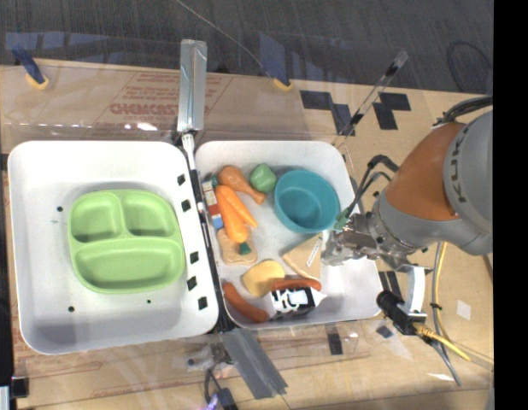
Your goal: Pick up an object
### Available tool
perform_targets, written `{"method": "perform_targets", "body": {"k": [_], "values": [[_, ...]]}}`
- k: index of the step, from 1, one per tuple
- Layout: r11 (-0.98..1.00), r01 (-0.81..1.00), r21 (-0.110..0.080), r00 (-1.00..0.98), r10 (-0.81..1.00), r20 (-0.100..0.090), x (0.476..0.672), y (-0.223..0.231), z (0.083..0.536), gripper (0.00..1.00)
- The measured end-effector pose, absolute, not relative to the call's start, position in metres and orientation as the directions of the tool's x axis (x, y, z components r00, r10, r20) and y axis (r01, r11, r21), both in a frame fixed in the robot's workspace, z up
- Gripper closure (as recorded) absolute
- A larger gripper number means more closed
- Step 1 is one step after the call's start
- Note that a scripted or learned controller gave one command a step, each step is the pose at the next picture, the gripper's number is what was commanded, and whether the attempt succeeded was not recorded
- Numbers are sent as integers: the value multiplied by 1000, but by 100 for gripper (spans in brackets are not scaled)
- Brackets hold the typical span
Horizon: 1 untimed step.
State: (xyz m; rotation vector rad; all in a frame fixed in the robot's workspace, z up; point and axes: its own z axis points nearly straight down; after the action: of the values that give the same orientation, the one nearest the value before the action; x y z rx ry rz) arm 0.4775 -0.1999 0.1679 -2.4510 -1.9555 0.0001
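Overhead, the grey arm with its orange band [435, 182] reaches in from the right edge of the frame, and its claw [339, 248] sits low over the right side of the right shallow white bin [332, 156]; how its grip stands cannot be told. Just left of the claw lies a tan wedge-shaped piece [303, 253], with the teal round bowl [305, 199] above it. Further left lie orange plastic carrots [234, 207], a small green toy [262, 177], a yellow piece [264, 276] and a black-and-white item [291, 300]. At centre left, the left white bin [33, 229] holds a green sectioned plastic tray [126, 239].
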Motion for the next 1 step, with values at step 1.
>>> {"method": "perform_targets", "body": {"k": [1], "values": [[-105, 994, -7, 105, 994, 5, 477, -198, 151, 100]]}}
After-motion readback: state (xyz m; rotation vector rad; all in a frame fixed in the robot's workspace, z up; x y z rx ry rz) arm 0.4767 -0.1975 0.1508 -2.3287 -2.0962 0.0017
